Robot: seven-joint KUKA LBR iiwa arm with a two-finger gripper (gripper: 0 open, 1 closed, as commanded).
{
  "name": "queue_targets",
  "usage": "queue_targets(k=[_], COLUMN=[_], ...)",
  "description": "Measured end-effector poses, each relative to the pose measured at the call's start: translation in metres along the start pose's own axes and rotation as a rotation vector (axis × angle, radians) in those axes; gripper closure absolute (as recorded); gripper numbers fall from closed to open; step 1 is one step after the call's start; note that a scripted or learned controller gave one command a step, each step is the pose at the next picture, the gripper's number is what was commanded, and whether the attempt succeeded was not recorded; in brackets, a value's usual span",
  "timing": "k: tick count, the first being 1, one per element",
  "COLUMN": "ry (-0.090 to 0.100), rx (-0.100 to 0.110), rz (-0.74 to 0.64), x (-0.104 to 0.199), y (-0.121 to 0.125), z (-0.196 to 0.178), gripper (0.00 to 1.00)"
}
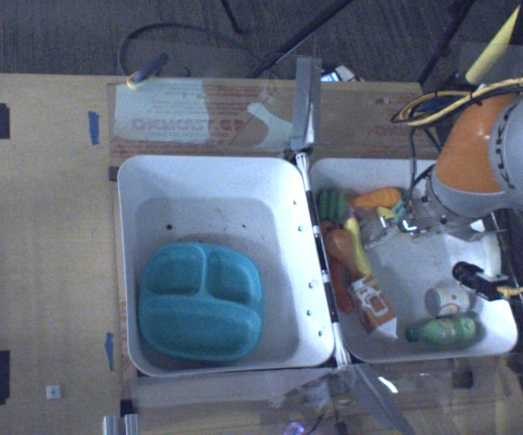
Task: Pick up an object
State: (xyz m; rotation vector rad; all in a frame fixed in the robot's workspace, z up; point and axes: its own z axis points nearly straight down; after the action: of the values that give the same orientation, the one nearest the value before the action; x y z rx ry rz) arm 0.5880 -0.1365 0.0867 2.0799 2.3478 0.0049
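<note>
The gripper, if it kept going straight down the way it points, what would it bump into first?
Probably the toy food piled at the left side of the right bin. The gripper hangs right by the yellow banana and the orange carrot. The banana looks likeliest, though from this slanted view depth is hard to judge.

The right bin's (506, 333) middle floor lies open; toys (352, 234) crowd its left wall, and a cup (444, 299) and bottle (442, 332) block the near right. A tray (201, 302) fills the left bin's (207, 166) front.
</note>
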Motion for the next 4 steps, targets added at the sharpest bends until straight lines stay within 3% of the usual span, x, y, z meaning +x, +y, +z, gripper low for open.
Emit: queue_targets(k=[1,2,3,4], ry=[-0.004,-0.004,-0.001,0.002], rx=[-0.005,-0.005,0.003,0.013], rz=[-0.003,-0.004,-0.024,0.073], x=[0.000,0.000,0.014,-0.016], y=[0.002,0.002,0.054,0.076], z=[-0.012,-0.012,0.001,-0.027], gripper=[1.00,0.00,0.00,0.00])
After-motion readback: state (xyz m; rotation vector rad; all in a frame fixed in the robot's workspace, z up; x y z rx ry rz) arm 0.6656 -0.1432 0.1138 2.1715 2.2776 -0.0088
